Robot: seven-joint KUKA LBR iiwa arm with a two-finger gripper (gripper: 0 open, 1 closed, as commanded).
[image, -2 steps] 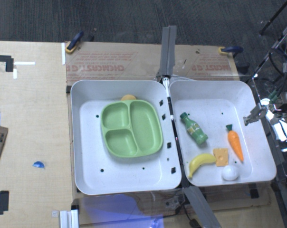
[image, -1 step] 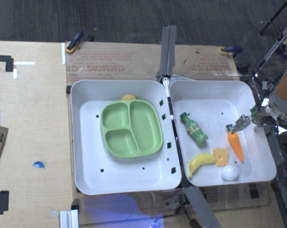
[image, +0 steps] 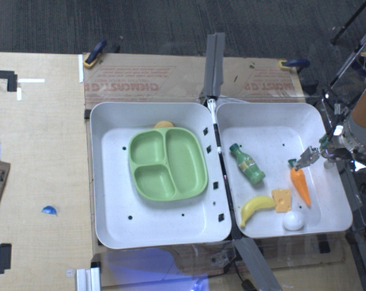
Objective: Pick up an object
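**Gripper poised at the leafy end of a toy carrot in the right bin**

Two shallow white bins sit side by side on a bench, seen from above at a slant. The left bin (image: 104,180) holds a green divided plate (image: 168,163). The right bin (image: 274,123) holds a green toy bottle (image: 246,163), a banana (image: 256,207), a cheese-coloured wedge (image: 282,200), a white egg-like ball (image: 293,221) and an orange carrot (image: 300,185).

The gripper (image: 305,159) reaches in from three o'clock, its tip low near the bin's right wall. The carrot lies just beside the tip, toward six o'clock, its long axis running from its green top at about eleven o'clock to its point at about five o'clock. The green top is nearly touching the gripper's tip.

Whether the gripper is open or closed cannot be told at this size, and nothing is visibly held. The arm's wrist sits at the frame's right edge, angled down and leftward into the bin. The carrot appears the likeliest target.
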